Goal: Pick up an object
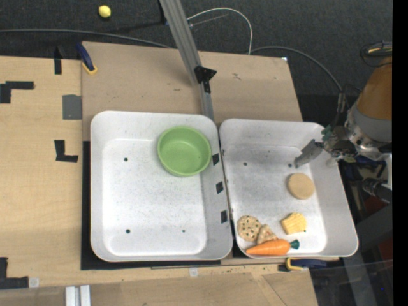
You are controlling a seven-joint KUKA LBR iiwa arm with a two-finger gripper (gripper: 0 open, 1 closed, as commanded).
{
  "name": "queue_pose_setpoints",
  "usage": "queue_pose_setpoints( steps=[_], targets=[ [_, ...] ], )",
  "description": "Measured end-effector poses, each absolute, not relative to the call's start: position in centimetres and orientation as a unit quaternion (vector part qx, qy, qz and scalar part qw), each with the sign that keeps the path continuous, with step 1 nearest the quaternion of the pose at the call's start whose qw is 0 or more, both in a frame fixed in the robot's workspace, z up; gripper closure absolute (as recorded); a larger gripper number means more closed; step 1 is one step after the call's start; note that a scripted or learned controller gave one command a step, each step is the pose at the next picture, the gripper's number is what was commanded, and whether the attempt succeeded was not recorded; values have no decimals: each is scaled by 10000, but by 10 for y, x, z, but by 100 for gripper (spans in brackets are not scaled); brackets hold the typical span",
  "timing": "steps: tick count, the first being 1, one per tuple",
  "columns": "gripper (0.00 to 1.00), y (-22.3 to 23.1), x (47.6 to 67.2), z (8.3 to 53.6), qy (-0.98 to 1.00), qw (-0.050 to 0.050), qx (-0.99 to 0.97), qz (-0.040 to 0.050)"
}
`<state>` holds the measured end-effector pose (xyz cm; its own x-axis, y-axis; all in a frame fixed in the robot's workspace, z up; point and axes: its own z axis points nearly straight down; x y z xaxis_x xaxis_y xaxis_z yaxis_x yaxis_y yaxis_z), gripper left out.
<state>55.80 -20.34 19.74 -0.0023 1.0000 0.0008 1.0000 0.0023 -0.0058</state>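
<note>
Camera view: my gripper at right of frame, finger state unreadable, nothing seen held. Disc just below it in right bin; flat, fingers may slide off

Robotics laboratory: plywood bench marked with black tape, two white bins, loose cables, and a metal camera pole.
</note>
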Motion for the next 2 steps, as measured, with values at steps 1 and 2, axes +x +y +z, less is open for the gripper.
queue_pose_setpoints(
  steps=[1,2],
  targets=[
    [0,-199,551,151,-7076,29,-7066,20],
    [0,-198,542,105,-7075,3,-7067,11]
  ],
)
